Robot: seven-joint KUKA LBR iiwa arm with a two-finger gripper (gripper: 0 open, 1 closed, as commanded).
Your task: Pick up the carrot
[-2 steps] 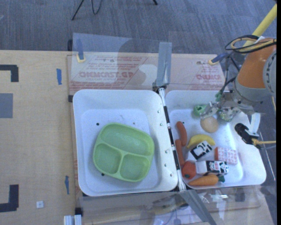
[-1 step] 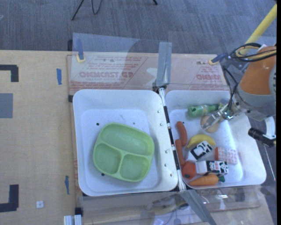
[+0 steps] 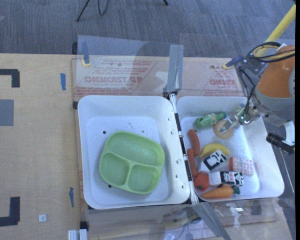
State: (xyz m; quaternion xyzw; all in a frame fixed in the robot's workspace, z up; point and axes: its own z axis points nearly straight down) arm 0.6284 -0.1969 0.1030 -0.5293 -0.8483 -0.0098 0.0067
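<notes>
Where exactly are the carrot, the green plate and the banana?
carrot [image 3: 218, 191], camera view, middle of its orange body.
green plate [image 3: 131, 142], camera view, ridge between its compartments.
banana [image 3: 214, 150], camera view, top of its yellow curve.

A green plate [image 3: 131, 162] with 3 sections sits in the left bin [image 3: 89, 140]. The right bin [image 3: 267, 154] holds a banana [image 3: 214, 150] beside 2 sausages [image 3: 193, 140].

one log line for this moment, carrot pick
gripper: over right bin far end, above tan round piece | carrot: near edge, untouched | grasp: not yet

Robot lab: plywood bench [image 3: 37, 154], taped markers [image 3: 63, 81], tripod legs [image 3: 89, 9].
</notes>
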